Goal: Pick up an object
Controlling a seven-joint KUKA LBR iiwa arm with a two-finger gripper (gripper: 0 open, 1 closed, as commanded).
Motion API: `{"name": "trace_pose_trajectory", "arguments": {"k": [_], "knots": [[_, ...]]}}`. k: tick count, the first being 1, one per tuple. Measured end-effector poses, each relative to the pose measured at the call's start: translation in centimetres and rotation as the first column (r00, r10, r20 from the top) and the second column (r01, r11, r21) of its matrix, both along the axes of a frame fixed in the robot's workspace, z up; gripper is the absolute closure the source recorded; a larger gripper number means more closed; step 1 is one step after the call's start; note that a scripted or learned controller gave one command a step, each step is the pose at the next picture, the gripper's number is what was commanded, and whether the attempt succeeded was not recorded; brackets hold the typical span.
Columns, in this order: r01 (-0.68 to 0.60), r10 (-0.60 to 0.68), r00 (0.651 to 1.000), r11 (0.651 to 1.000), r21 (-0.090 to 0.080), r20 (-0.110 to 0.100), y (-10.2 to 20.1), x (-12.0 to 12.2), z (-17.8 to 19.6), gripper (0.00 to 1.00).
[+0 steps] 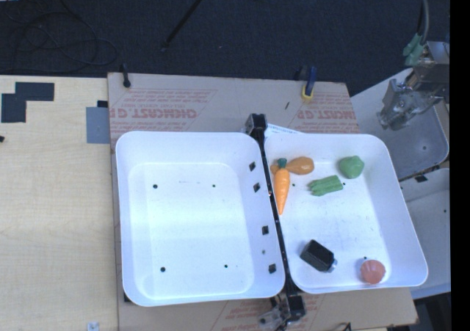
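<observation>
We see the grey metal gripper (400,106) of the arm near the upper right corner, outside the bins, above a grey plate; it is small and blurred there, and we cannot tell the state of the pincer, and nothing is visible in it. The arm itself is cut off by the right edge. The right shallow white plastic bin (396,175) contains all the objects. The orange plastic carrot with a green top (280,188) lies close to the dark divider between the bins; its long axis runs nearly along this divider, the green top pointing to the far side and the thin tip pointing toward the near side. Touching its top end is an orange rounded piece (300,166), whose exact shape is hard to make out. A green elongated piece (324,186) lies in the middle, with its long axis almost left to right, and a green rounded block (352,166) is beside it, toward the far right corner. Near the front we find a black box-shaped object (318,256), tilted, and a reddish round ball (372,271) in the near right corner. The left shallow white plastic bin (125,212) shows a few small dark dots on its floor.
</observation>
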State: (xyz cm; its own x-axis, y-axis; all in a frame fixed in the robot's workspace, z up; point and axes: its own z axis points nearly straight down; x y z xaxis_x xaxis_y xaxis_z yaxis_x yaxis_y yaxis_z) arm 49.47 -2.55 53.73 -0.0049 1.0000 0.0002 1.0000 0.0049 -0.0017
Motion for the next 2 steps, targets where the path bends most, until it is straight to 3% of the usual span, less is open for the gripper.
{"name": "trace_pose_trajectory", "arguments": {"k": [1, 2], "knots": [[-0.004, 0.004, 1.0, 1.0, 0.0, -0.001, 8.5, 2.8, -0.1, 1.0], [-0.006, 0.006, 1.0, 1.0, 0.0, -0.002, 17.9, 1.6, -0.1, 1.0]]}}
